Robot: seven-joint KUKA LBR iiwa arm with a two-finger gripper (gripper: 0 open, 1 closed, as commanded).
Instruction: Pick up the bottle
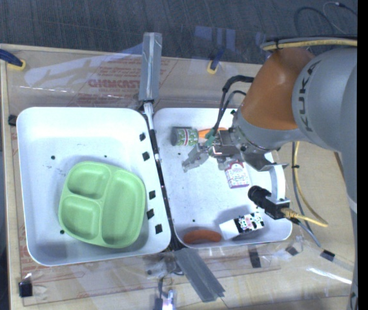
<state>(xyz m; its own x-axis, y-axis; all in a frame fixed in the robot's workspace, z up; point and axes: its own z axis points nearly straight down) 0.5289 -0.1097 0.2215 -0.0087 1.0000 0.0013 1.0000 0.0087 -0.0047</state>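
1. Looking down at the right bin, the bottle is found lying on its side near the back wall, long axis roughly left-right
2. The gripper is seen just in front and a bit right of it, nothing pinched
3. Fingers spread or pressed together can't be told, too blurry
4. A short shift back-left is probably needed

The grey arm comes in from the right edge of the frame, its orange band sitting upper right of centre; below it the wrist tips down-left, ending in the gripper just right of centre
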